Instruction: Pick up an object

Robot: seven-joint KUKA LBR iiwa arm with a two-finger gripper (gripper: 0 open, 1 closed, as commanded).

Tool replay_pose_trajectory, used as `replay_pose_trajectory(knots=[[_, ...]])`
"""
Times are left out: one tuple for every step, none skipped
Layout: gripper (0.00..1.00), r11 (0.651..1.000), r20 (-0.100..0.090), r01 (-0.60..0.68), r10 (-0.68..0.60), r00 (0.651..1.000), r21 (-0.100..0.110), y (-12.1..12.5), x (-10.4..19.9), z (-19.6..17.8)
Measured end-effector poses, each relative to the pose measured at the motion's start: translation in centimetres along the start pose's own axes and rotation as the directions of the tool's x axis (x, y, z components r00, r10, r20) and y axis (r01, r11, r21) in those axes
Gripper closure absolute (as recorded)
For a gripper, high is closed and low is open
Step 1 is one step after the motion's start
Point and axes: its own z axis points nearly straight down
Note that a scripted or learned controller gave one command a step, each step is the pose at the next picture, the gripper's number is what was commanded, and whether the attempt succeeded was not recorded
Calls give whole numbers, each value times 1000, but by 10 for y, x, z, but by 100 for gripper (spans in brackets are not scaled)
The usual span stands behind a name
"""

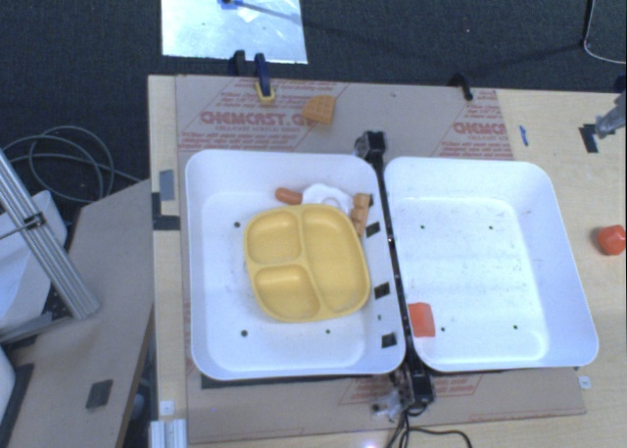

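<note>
One orange block (421,319) lies far from the claw (614,120); claw state unclear.

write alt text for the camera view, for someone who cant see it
Two shallow white bins sit side by side on a bench. The left bin holds a yellow divided tray with small items behind it; the right bin holds a small orange block near its front left corner.
</note>
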Motion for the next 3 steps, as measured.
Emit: replay_pose_trajectory(knots=[[0, 1000, 0, 0, 0, 1000, 0, 0, 0, 0], [0, 1000, 0, 0, 0, 1000, 0, 0, 0, 0], [100, 1000, 2, 4, -4, 1000, -5, 1, 0, -12]])
